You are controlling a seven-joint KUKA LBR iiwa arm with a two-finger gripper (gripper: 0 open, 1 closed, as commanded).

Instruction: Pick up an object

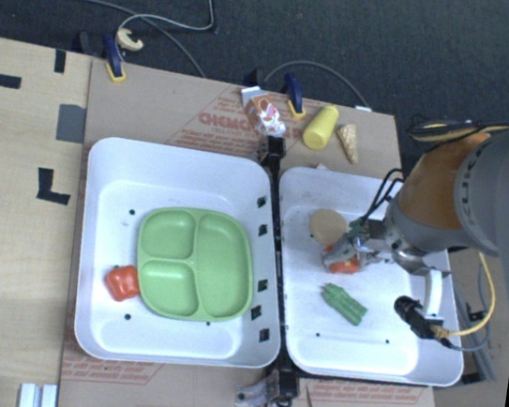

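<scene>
Reaching in from the right, the arm (445, 193) has its gripper (354, 251) low in the right bin (364, 361), down over a small red-orange piece (342, 264) near the bin's middle. Whether that piece sits between the pincer's tips or just under them is too blurred to tell, and so is the pincer's own state.

Just up-left of the red piece lies a tan round disc (326, 224), and below it, apart, a green pod (344, 303) lying at a slant.

My guess is that these are toy foods of hollow plastic: light, stiff, and somewhat slick on a smooth bin floor. The red piece looks small and lumpy, so it should be pinched across its narrow width, squarely, or it may squirt sideways. The pod (longest of the three) would take a grip best across its middle. The disc lies flat and offers little edge.

In the left bin (100, 222) a green tray (195, 263) rests with a red toy (121, 282) touching its lower-left corner.
</scene>
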